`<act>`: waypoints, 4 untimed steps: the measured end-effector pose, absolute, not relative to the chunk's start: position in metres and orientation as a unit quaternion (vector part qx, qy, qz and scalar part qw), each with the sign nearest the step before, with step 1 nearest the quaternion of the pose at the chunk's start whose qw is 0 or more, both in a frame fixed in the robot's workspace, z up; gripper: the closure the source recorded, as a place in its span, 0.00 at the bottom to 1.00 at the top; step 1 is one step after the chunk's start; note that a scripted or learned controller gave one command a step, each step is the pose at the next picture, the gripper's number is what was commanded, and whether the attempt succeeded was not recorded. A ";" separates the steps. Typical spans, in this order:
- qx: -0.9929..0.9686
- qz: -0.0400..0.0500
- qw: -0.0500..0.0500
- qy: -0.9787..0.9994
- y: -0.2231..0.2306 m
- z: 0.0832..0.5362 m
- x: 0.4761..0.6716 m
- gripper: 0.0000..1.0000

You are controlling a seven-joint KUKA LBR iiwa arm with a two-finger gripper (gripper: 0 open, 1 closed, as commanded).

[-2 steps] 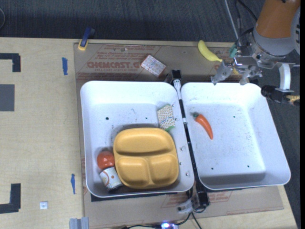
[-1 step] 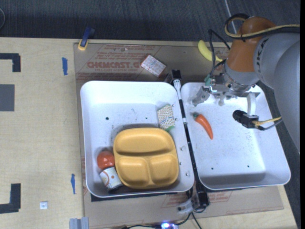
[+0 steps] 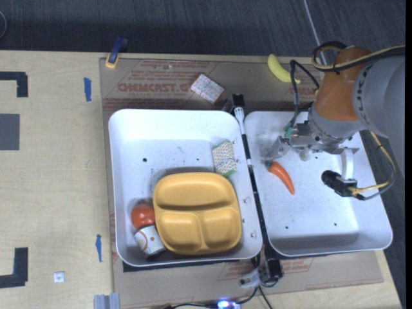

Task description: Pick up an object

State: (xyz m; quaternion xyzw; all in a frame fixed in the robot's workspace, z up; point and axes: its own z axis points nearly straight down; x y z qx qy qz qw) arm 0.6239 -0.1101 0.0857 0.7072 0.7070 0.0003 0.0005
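An orange toy carrot (image 3: 281,176) with a green top lies in the right white bin (image 3: 322,237), near its left side. My gripper (image 3: 300,148) hangs over that bin's far part, just above and to the right of the carrot's top end, with nothing seen in it. The arm's grey body and orange band hide much of the bin's far right corner. In the left bin (image 3: 129,147) a yellow compartment tray (image 3: 196,211) lies at the front, with a red ball (image 3: 143,215) and a small white-and-orange can (image 3: 149,240) at its left. A patterned packet (image 3: 224,156) rests by the right wall.
A yellow banana (image 3: 279,68) and a small patterned card (image 3: 206,87) lie on the brown board behind the bins. A black cable end (image 3: 338,182) from the arm hangs over the right bin's right side. A black divider (image 3: 248,166) runs between the bins.
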 end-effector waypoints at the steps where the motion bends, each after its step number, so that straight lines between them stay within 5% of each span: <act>1: 0.707 0.000 0.000 0.707 -0.101 0.086 0.562 0.00; 2: 0.708 0.002 0.003 0.706 -0.101 0.096 0.563 1.00; 3: 0.708 0.002 0.003 0.706 -0.101 0.096 0.563 0.00; 4: 0.707 0.001 0.001 0.707 -0.095 0.086 0.503 0.00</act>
